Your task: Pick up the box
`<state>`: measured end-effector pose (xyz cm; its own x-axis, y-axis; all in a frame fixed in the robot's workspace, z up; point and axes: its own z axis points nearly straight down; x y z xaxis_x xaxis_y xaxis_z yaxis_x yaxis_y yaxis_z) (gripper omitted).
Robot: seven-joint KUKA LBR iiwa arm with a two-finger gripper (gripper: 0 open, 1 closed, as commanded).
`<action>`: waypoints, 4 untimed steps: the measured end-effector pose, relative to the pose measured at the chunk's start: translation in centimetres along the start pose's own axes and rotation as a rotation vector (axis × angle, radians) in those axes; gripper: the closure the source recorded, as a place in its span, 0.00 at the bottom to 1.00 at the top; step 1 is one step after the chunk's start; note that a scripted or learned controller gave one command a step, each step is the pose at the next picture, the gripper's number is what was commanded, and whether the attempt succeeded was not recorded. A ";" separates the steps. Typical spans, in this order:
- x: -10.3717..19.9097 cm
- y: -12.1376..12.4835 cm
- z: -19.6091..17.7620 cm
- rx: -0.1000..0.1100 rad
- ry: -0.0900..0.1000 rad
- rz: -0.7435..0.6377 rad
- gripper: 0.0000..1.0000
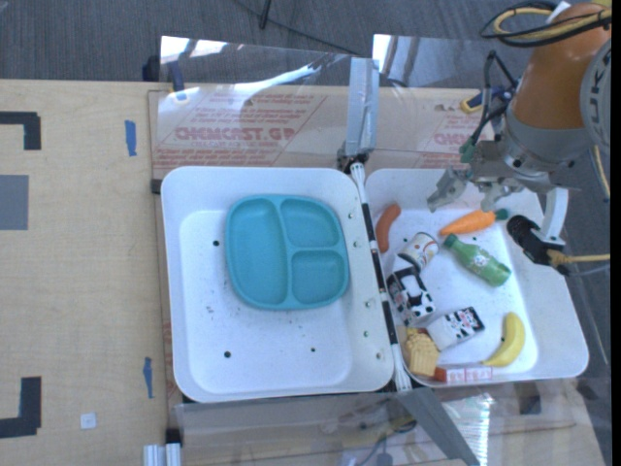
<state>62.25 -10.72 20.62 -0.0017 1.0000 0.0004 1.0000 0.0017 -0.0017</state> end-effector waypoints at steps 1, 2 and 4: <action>-0.8 -1.6 8.7 -0.001 0.000 0.059 0.00; 0.5 0.4 11.7 -0.010 -0.003 0.033 0.00; -5.4 -2.0 -5.1 -0.003 -0.002 0.233 0.00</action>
<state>60.29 -16.18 25.73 0.2289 0.9734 -0.0012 0.9734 -0.2289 0.0018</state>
